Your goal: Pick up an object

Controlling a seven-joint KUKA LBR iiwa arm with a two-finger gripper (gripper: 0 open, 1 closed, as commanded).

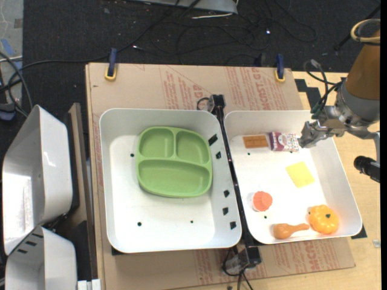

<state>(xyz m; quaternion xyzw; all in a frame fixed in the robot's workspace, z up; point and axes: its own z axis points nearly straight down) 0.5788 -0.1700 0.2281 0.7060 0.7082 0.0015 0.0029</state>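
Note:
The right bin (344, 180) holds several small items. A maroon and white packet (282, 141) lies near the far edge beside a brown cracker (254, 141). A yellow square (300, 174) sits mid-bin, an orange-red round piece (262, 200) left of centre, an orange pumpkin (323, 219) and an orange drumstick-shaped piece (288, 229) near the front. My gripper (311, 134) hangs over the bin's far right corner, just right of the packet's end. Nothing shows between its tips.
The left bin (121, 222) carries a green divided plate (174, 162). Clamps (110, 71) (279, 69) hold the cardboard base at the back. White tubs (33, 168) stand off the bench at left. Cables run behind.

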